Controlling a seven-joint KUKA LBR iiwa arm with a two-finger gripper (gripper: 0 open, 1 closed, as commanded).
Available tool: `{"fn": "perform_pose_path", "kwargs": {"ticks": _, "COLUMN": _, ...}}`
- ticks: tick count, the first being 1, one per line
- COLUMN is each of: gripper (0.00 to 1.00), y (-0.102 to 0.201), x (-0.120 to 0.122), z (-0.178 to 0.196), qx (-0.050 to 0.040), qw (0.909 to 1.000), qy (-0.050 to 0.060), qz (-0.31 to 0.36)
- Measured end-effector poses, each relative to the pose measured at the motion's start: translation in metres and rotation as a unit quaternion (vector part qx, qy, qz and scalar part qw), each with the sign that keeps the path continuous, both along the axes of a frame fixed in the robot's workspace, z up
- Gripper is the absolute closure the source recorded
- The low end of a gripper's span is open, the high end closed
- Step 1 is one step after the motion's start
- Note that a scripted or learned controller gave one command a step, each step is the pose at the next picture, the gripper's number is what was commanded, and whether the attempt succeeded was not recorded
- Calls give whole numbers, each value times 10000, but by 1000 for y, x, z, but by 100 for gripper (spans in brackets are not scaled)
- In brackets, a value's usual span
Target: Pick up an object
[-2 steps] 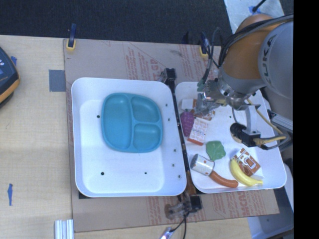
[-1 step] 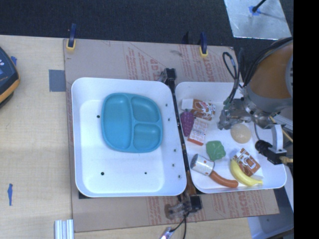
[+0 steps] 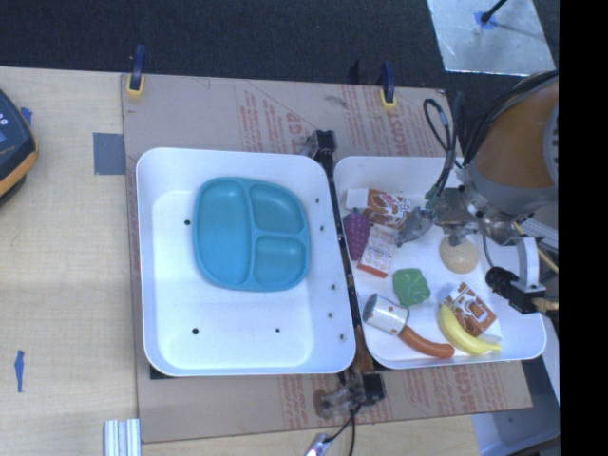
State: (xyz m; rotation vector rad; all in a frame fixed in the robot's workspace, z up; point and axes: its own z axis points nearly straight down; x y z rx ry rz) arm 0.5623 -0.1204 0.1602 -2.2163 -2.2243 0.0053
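The right bin (image 3: 532,345) holds several small objects. There are purple grapes (image 3: 355,233), two snack packets (image 3: 384,203) (image 3: 377,252), a green block (image 3: 410,286), a silver can (image 3: 384,313), an orange carrot (image 3: 427,346), a yellow banana (image 3: 463,334), a brown-and-white packet (image 3: 472,308) and a pale round onion (image 3: 458,254). My gripper (image 3: 412,228) is low over the bin's middle, between the packets and the onion, just above the green block. I see nothing held in it.
A blue divided plate (image 3: 252,233) lies in the left bin (image 3: 171,340). The arm's grey wrist and orange band (image 3: 518,150) cover the right bin's far right corner. Cables (image 3: 442,126) loop above it. A yellow-black device (image 3: 11,150) sits at the bench's left edge.
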Motion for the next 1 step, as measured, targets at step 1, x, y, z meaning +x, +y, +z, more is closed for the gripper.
{"fn": "perform_pose_path", "kwargs": {"ticks": 1, "gripper": 0, "y": 10, "x": 41, "z": -58, "qx": -8, "qw": 10000, "qy": -10, "qz": 2}}
